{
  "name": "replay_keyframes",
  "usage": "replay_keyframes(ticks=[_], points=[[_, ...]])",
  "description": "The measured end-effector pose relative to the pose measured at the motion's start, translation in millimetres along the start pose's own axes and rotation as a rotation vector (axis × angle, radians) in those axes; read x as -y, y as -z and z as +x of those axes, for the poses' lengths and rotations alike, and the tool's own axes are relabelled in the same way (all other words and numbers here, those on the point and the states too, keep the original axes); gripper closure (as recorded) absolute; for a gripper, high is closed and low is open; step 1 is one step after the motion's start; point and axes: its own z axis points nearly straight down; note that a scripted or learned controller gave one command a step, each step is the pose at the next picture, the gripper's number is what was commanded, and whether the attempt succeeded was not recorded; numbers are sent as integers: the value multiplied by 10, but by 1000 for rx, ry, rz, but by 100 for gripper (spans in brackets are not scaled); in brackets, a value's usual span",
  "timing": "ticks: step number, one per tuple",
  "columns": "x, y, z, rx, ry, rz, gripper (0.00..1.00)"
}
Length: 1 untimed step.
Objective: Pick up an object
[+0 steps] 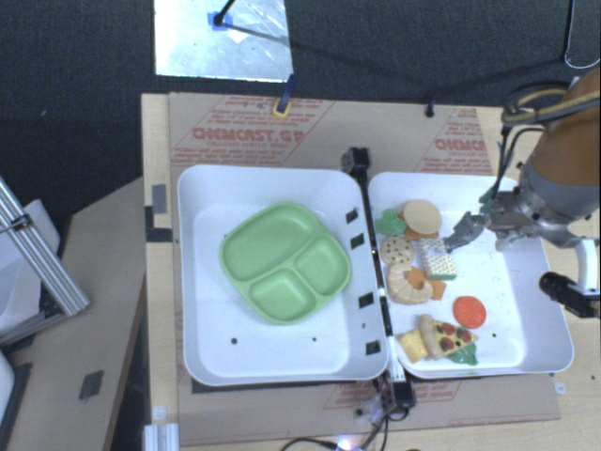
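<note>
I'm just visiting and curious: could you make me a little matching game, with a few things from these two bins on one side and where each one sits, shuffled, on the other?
Things:
1. green divided plate
2. pizza slice
3. red tomato slice
4. hand

Places:
A. near front edge of the right bin
B. over the food pile, reaching in from the right
C. alone in the left bin
D. right bin, just behind the pizza

Pairs: 1-C, 2-A, 3-D, 4-B
</note>
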Motion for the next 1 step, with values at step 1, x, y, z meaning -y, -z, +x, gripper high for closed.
replay_keyframes(ticks=[1], points=[[-26,64,1,2,3,-12,0]])
